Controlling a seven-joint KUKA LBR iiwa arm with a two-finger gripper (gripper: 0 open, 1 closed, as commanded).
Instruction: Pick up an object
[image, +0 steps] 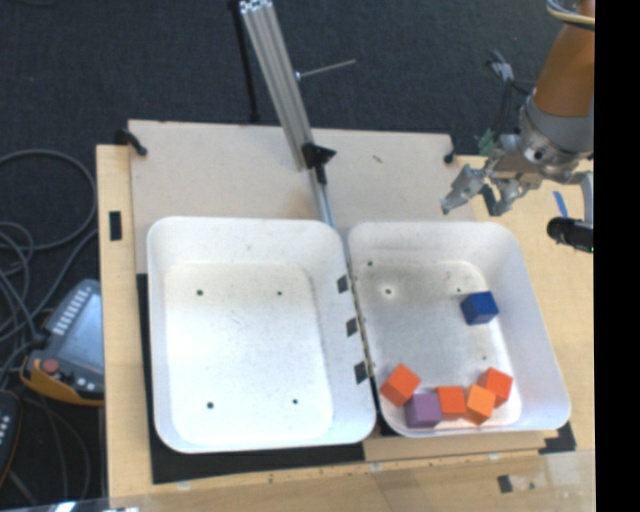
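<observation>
Largest first: two shallow white bins, right bin lying just below and slightly left of the gripper, left bin well off to its left. Gripper poised above the far rim of the right bin, fingers spread apart with nothing between them. Down inside that bin, a handful of small blocks. Nearest to the gripper, and standing alone, a blue cube: probably light and rigid, with flat, squarish faces, likely easy to pinch across two opposite sides, and free on every side for fingers to drop around. Farther from the gripper, along the bin's near wall, a tight row: orange cube, purple cube, then three more orange blocks touching or nearly touching one another. Likewise small, stiff and light by the look of them, but crowded, so little room for fingers between neighbours or against the wall. Smooth, perhaps slightly slippery faces; centred, square grip advisable.
</observation>
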